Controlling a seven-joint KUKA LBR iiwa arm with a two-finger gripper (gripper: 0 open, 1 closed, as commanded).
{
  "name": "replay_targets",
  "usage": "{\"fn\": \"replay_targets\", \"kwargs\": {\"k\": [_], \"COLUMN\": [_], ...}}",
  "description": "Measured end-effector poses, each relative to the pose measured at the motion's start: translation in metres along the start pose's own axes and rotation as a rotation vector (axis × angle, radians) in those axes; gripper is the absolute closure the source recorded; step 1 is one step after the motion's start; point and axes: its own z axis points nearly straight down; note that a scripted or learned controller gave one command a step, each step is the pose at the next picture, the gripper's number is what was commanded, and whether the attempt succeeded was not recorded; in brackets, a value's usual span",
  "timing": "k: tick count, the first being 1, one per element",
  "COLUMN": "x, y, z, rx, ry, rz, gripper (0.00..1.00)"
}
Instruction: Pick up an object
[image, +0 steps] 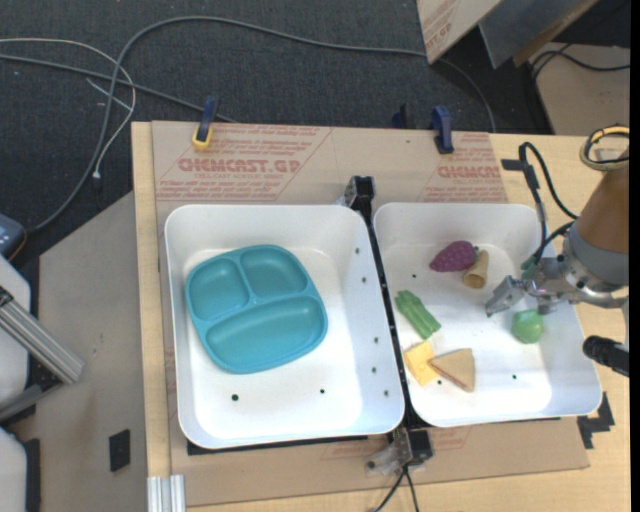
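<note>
gripper: (522, 300) low in the right bin, fingers splayed apart, nothing between them. One finger points left toward the bin middle; the other side sits right above the green ball.
target: green ball (527, 326), just below the fingertips, near the right bin's right wall. Touching or a hair apart, can't tell from this angle.
step: approach/descent on the ball, my read. No grasp yet, ball rests on the bin floor.
next move: centre the open fingers over the ball, drop so they straddle it, then close. It's round and likely to roll or squirt out if the fingers land off-centre; wall close by leaves little room on that side.
arm: comes in from the right, orange band (607, 215) above the wrist, wrist pointing roughly straight down over the right bin (450, 220).
neighbours: cone (476, 268) and purple grapes (453, 256) up-left of the gripper, apart from it; green pod (417, 313) further left; cheese wedge (419, 362) touching bread slice (455, 368) toward the front.
left bin: (200, 400) holds a teal tray (256, 306), well apart from the action.
</note>
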Motion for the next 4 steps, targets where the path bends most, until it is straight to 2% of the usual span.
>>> {"fn": "replay_targets", "kwargs": {"k": [1,2,3,4], "x": [0.000,0.000,0.003,-0.002], "y": [0.001,0.001,0.012,0.007], "z": [0.046,0.035,-0.021,-0.067], "rx": [-0.001,-0.003,-0.008,-0.006], "ry": [0.000,-0.001,-0.004,-0.003], "rz": [0.000,0.000,-0.001,0.000], "gripper": [0.00,1.00,1.00,1.00]}}
